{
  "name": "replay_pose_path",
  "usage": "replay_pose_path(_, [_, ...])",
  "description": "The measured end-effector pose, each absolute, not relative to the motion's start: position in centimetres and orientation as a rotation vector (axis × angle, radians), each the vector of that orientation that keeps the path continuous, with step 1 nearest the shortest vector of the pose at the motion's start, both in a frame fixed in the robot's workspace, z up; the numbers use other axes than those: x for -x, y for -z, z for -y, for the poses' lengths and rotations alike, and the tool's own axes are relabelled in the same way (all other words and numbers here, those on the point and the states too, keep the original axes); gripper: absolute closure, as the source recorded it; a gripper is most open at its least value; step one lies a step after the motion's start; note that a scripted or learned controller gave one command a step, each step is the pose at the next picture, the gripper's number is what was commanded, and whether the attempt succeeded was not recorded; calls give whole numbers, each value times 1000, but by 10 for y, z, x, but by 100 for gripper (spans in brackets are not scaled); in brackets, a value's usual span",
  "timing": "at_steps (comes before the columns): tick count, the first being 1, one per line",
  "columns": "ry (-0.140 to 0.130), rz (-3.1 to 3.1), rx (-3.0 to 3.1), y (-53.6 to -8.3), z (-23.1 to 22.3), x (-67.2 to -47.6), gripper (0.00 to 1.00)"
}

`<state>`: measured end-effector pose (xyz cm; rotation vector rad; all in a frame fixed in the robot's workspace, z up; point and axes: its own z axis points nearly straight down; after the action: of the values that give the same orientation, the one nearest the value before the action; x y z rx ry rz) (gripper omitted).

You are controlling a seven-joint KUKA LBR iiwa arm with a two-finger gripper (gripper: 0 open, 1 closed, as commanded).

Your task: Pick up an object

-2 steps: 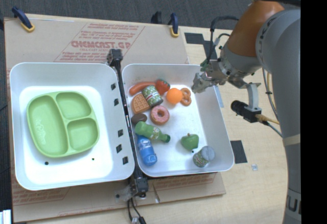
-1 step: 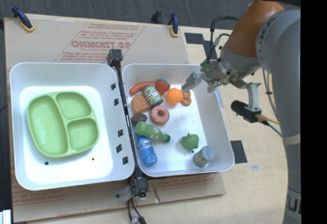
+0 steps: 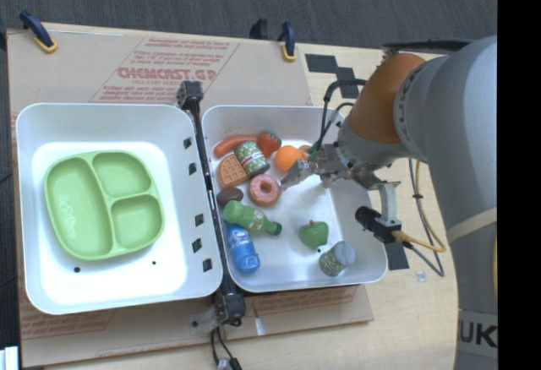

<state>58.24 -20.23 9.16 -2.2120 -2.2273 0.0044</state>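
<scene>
- At the right side of the frame, the grey arm (image 3: 439, 106) reaches in over the counter (image 3: 127, 73), which carries two white bins.
- Left bin (image 3: 34, 275), at the left of the frame, holds a green divided plate (image 3: 103, 204).
- Right bin (image 3: 372, 271), at the centre, holds the small toys: a carrot (image 3: 232, 144), a waffle (image 3: 232, 170), a pink donut (image 3: 265, 189), an orange (image 3: 288, 157), a green bottle (image 3: 252, 219), a blue bottle (image 3: 243, 248), a green pepper (image 3: 314, 233) and a can (image 3: 338, 259).
- The gripper (image 3: 297, 174) hangs low just beside the orange and the donut; I cannot tell how it stands, and I see nothing held in it.
- I judge that the step is the approach. The next move needs to centre on one toy, probably the orange, before closing and lifting.
</scene>
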Motion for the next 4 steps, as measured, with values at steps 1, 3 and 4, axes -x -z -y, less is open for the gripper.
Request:
replay_pose_path(1, [-7,2230,2208,-102,202,-583,100])
replay_pose_path(3, [0,2226,2215,-197,210,-630,100])
replay_pose_path(4, [-1,2227,2214,-197,211,-630,0])
